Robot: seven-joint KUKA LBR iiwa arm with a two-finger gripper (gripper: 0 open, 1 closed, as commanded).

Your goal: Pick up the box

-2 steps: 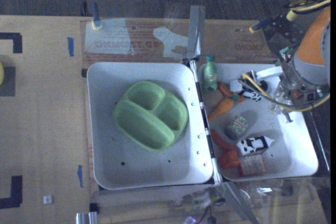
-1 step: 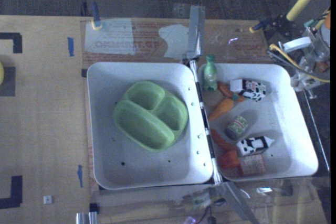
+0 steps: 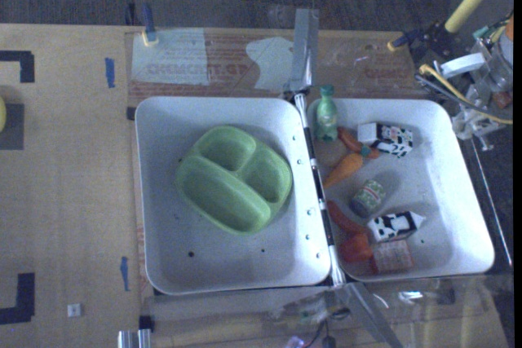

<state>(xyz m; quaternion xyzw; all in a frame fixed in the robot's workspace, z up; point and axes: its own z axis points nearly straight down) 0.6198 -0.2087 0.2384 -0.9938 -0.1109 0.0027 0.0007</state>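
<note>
Three box-like items lie in the right bin (image 3: 465, 200). A black-and-white cow-patterned carton (image 3: 387, 138) lies near the back, and a second one (image 3: 395, 225) lies toward the front. A small pinkish box (image 3: 393, 256) rests just in front of that second carton. My gripper (image 3: 479, 120) hangs at the far right of the view, over the right bin's back right rim, apart from all the boxes. The arm's wrist and yellow cables rise behind it.
The right bin also holds a green bottle (image 3: 327, 113), two carrots (image 3: 344, 167), a small can (image 3: 369, 196) and red pieces (image 3: 351, 244). A green divided plate (image 3: 234, 178) lies in the left bin (image 3: 163, 240). A metal divider (image 3: 314, 175) separates the bins.
</note>
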